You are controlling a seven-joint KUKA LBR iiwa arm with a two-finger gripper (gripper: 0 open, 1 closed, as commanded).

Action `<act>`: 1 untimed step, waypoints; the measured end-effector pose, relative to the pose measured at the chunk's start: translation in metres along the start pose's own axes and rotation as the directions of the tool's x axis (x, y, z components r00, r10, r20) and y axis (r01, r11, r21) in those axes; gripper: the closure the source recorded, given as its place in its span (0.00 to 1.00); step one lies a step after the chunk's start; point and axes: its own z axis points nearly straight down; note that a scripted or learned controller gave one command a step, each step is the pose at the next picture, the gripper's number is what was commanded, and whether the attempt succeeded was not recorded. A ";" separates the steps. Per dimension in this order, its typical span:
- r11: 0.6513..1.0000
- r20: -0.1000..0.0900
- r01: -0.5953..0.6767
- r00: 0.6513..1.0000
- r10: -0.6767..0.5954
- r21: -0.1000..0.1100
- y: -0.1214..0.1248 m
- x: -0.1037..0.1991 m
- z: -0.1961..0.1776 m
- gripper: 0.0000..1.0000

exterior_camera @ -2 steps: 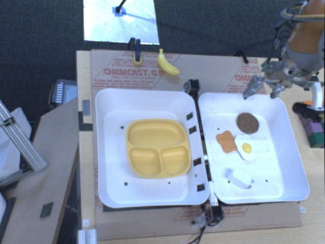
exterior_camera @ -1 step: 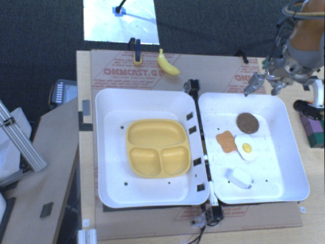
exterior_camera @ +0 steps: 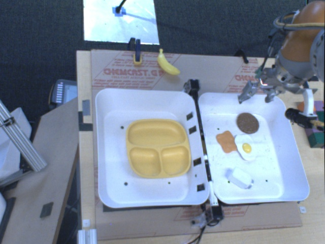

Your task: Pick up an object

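Gripper (exterior_camera: 259,92) spread open and holding nothing, hovering over the right bin's (exterior_camera: 292,151) far rim. Brown patty (exterior_camera: 248,122) flat inside that bin, just below; fried egg (exterior_camera: 246,148) nearer its middle.

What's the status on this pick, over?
Gripper open, above the right bin's far edge, holding nothing. Brown patty, orange slice, fried egg and white block lie untouched in it. Nothing blocking the patty.
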 end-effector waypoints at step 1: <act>1.000 0.000 -0.001 1.000 0.001 0.001 -0.004 0.001 0.060 0.00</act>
